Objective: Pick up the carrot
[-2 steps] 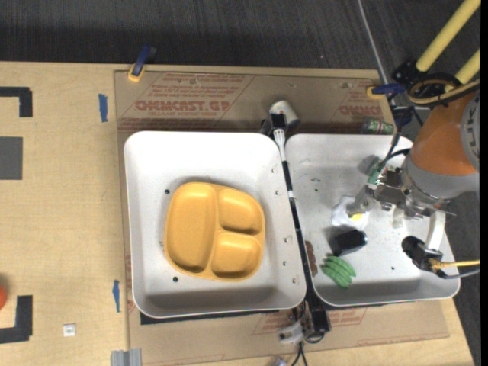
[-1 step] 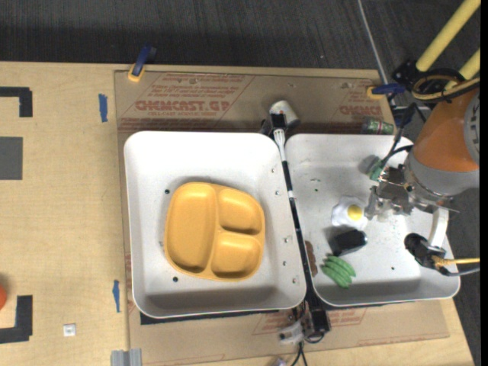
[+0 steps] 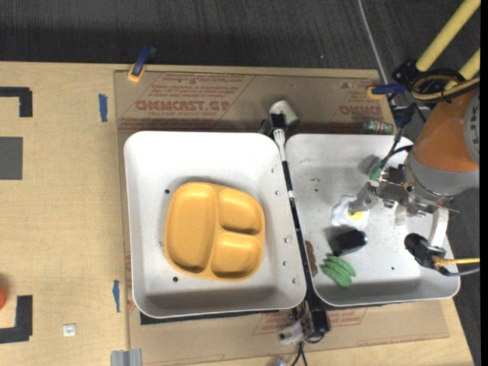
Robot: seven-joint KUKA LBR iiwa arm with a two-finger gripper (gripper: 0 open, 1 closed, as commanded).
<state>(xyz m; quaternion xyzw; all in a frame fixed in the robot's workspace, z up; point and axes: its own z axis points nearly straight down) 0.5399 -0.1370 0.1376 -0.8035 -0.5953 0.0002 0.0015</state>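
My gripper (image 3: 358, 206) reaches left from the grey wrist with the orange band and hangs low over the middle of the right bin (image 3: 320, 166). At its tip is a small pale and yellow thing (image 3: 354, 213); I cannot tell whether it is held. Just below it lies a black lump (image 3: 348, 241). A green ridged piece (image 3: 338, 271) rests near the bin's front edge, to the left. I cannot make out which of these belongs to the carrot.
The left bin (image 3: 152, 166) holds a yellow divided plate (image 3: 215, 229). A black divider (image 3: 293, 219) runs between the bins. The back and left part of the right bin's floor is bare. Blue clamps sit at the board's back edge.
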